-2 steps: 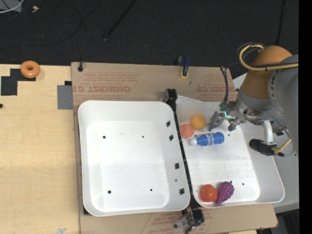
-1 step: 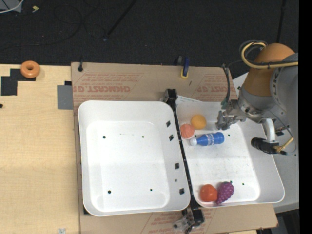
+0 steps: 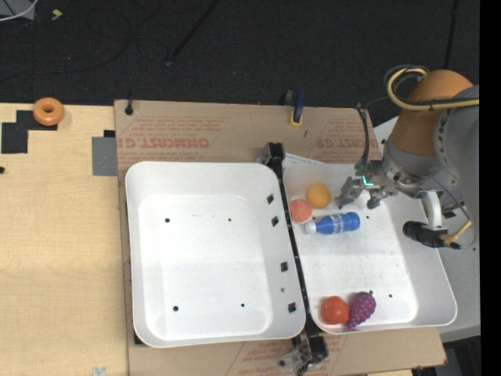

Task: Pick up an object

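Note:
In the right bin [image 3: 423, 288] lie a blue bottle [image 3: 335, 224] on its side, an orange ball [image 3: 318, 195] and a pink-red ball [image 3: 300, 209] near the dividing wall. A red tomato [image 3: 334, 309] and a purple grape bunch [image 3: 362, 307] rest at the front edge. My gripper [image 3: 359, 200] hangs over the back of the right bin, just right of the orange ball and above-right of the bottle. Its two dark fingers stand apart, open, with nothing between them.
The left bin [image 3: 149, 288] sits beside the right one, joined by black clips along the shared wall. An orange ring [image 3: 48, 111] lies on the wooden bench at far left. A blue clamp [image 3: 297, 108] holds the cardboard at the back. The arm's body [image 3: 438, 143] looms over the right bin's far corner.

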`<state>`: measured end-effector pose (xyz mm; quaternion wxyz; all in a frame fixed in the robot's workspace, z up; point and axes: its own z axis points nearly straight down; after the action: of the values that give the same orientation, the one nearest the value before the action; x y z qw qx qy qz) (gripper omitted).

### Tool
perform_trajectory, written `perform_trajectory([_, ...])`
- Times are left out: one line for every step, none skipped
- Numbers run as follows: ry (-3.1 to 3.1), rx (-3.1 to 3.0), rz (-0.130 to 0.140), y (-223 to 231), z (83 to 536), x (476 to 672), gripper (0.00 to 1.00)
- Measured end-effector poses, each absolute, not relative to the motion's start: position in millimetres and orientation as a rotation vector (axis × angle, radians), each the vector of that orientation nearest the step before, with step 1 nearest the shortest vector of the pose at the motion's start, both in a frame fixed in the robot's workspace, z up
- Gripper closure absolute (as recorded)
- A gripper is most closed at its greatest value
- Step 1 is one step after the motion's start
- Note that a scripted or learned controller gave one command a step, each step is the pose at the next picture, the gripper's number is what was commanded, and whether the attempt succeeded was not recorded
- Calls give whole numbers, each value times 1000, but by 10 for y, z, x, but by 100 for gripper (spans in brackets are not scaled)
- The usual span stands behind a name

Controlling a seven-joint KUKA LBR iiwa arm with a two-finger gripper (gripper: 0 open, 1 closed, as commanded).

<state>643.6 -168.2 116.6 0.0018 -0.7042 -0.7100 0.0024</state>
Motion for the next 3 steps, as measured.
perform_trajectory([-2229,-2210,7,-1690,1267,6437,100])
perform_trajectory([-2230,-2209,8,-1689,1262,6436,0])
perform_trajectory([-2231,-2210,7,-1697,1364,6437,100])
